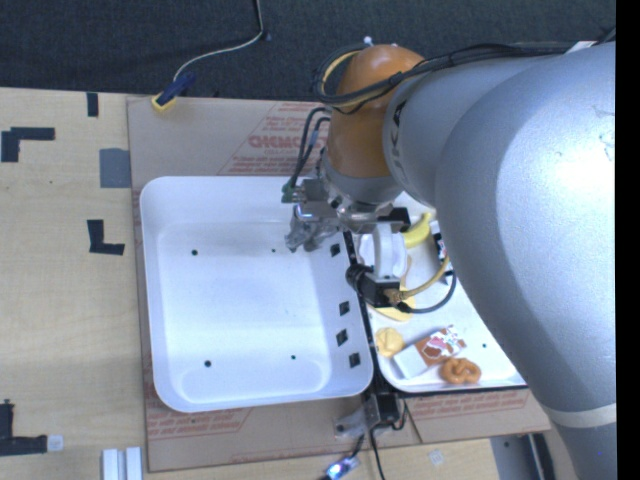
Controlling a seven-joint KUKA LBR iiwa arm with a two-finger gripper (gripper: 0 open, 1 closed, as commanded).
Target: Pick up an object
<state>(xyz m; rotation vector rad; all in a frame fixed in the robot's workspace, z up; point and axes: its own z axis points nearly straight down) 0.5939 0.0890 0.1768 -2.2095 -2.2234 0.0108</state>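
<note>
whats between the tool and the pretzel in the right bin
In the camera view, from the tool toward the pretzel lie the bins' shared rim, a yellow banana-like piece, a small round orange item and a red-and-white item.

We see even, fairly bright light from overhead, with soft glare along the arm's (520, 198) grey shell and the left white bin (240, 298) nearly washed out. Shadows are faint, and the whole picture is slightly soft and grainy.

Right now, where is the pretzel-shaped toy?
In the camera view the pretzel-shaped toy lies near the front edge of the right bin, beside the red and white toy and right of the small round yellow toy.
</note>
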